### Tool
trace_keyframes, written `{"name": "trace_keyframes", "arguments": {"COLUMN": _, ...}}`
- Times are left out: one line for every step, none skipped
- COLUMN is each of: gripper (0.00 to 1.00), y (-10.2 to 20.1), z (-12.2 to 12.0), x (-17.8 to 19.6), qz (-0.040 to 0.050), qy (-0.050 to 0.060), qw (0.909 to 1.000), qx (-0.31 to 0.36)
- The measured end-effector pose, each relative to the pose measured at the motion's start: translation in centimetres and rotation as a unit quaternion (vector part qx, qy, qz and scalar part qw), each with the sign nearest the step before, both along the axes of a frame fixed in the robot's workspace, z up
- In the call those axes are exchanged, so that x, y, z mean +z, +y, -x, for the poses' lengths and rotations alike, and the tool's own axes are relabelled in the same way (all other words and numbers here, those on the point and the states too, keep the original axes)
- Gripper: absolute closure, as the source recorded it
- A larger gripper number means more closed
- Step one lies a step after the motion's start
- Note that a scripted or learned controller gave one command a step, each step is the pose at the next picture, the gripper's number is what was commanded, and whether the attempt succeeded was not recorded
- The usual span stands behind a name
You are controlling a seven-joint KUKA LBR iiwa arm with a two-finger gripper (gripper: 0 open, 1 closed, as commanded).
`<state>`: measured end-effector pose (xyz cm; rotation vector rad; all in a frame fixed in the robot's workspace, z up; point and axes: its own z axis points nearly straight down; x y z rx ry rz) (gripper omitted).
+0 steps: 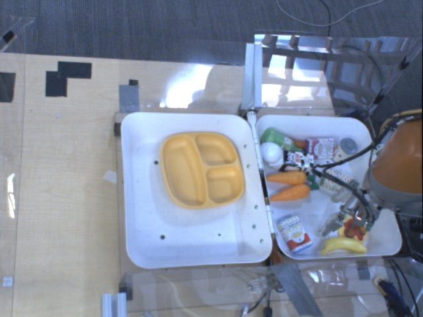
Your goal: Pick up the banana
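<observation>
The banana (344,246) lies in the right bin's (390,243) near corner, just below the pincer (349,218), whose fingers I cannot tell apart or together, with a small carton (295,234) to its left and two carrots (288,184) beyond.

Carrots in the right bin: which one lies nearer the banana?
The lower carrot, toward the bin's front; the other carrot lies just behind it, farther from the banana.

Yellow banana (344,246), orange carrots (289,184), white bins (132,197).
</observation>
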<state>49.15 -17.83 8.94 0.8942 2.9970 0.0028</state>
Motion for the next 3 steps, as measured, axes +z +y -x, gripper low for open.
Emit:
{"name": "trace_keyframes", "arguments": {"gripper": 1.0, "y": 0.1, "z": -0.3, "x": 1.3, "qz": 0.0008, "qy": -0.005, "qw": 1.0, "qx": 0.001}}
{"name": "trace_keyframes", "arguments": {"gripper": 0.0, "y": 0.1, "z": -0.3, "x": 1.3, "qz": 0.0007, "qy": -0.005, "qw": 1.0, "qx": 0.001}}
{"name": "trace_keyframes", "arguments": {"gripper": 0.0, "y": 1.0, "z": 0.0, "x": 0.1, "qz": 0.001, "qy": 0.0, "qw": 0.9989, "qx": -0.046}}
